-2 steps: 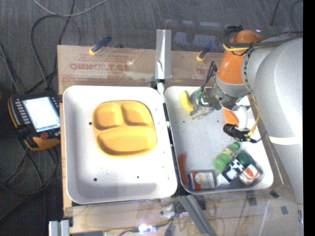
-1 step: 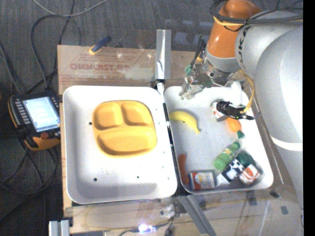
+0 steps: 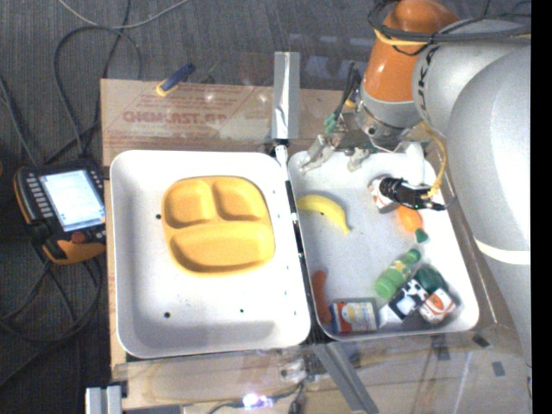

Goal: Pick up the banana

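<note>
Banana (image 3: 326,211): lies flat on the floor of the right bin (image 3: 366,266), in its upper left part, near the bin's left wall. Its long axis runs from the upper left to the lower right of the view, at a slant. It bows upward in the middle; the thicker left end points toward the divider between the bins, and the thinner tip points down and right toward the bin's middle. Nothing touches it.

Gripper (image 3: 336,151): hangs over the top edge of the right bin, above and a little to the right of the banana, well clear of it. Two pale fingers (image 3: 314,155) spread apart, with nothing between them.

Arm (image 3: 483,119): comes in from the right, grey, with the orange band (image 3: 398,46) above the wrist.

Left bin (image 3: 138,317): holds a yellow tray (image 3: 220,224) with three compartments, lying flat.

Right bin, other things: a carrot (image 3: 409,218) near the right wall; a green bottle (image 3: 398,272) lying slantwise below it; a small carton (image 3: 354,315) along the bottom edge; a dark packet (image 3: 408,297) and a red and white packet (image 3: 437,303) in the lower right corner; a slim reddish thing (image 3: 319,290) by the left wall.

Bench surroundings: a handheld screen (image 3: 67,198) sits left of the left bin.
</note>
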`<state>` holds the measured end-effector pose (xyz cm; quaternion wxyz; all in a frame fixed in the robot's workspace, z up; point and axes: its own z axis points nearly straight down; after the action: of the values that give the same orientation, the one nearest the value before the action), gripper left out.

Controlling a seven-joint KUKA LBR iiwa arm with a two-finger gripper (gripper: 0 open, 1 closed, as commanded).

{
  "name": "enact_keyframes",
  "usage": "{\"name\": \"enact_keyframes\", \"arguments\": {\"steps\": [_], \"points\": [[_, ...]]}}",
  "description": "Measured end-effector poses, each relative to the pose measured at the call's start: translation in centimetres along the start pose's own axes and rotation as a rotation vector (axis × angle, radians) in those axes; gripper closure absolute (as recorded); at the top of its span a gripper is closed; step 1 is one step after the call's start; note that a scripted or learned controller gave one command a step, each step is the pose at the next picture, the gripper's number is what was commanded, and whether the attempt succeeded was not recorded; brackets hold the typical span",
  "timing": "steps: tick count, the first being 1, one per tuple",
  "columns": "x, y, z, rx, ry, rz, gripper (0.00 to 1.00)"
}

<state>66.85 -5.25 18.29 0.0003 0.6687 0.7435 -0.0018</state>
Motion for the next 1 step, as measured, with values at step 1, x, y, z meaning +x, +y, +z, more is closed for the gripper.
{"name": "enact_keyframes", "arguments": {"steps": [1], "points": [[-1.32, -4.57, 0.05, 0.002, -0.002, 0.043, 0.0]]}}
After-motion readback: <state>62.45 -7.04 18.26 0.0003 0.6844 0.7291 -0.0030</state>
